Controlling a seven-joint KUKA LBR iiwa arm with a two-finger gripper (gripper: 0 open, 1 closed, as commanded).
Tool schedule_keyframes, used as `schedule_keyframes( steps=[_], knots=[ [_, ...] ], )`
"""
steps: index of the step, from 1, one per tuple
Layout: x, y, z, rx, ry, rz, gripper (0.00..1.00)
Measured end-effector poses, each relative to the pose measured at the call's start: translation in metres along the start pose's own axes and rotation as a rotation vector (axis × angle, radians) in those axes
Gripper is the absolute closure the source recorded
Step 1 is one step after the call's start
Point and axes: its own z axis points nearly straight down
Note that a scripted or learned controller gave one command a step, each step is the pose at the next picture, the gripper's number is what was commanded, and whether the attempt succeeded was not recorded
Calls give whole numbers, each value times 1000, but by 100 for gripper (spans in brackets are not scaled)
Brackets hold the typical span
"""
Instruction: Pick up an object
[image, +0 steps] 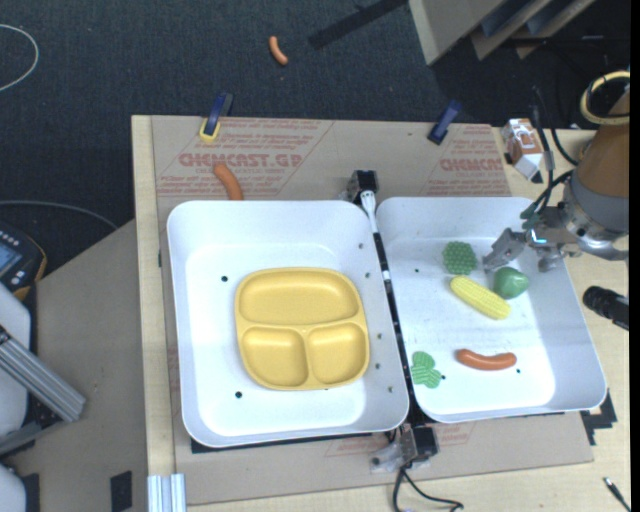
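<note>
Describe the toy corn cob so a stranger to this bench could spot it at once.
Look at the right-hand white bin, the one without the yellow tray. Near its middle, just below the arm's pincer, lies the corn cob, slanting down to the right. It is the sole yellow piece there: the round green ball touching its upper end, the broccoli and the sausage are green or orange-red.

Arm (603, 170) comes in from the right, upper part of view, orange band above grey wrist (590, 212). Wrist tilted down and to the left. Gripper (518, 252) sits low at end of wrist, metal fingers (500, 247) pointing left & down, spread a bit apart, nothing seen between them. Cables loop round the wrist near the top. Rest of arm cut off by frame edge on the right.
</note>
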Motion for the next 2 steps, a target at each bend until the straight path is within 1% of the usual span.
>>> schedule_keyframes(
  steps=[1,2],
  knots=[
    [3,0,57,-13,-9,-1,0],
    [0,3,55,-24,-12,1,0]
  ],
)
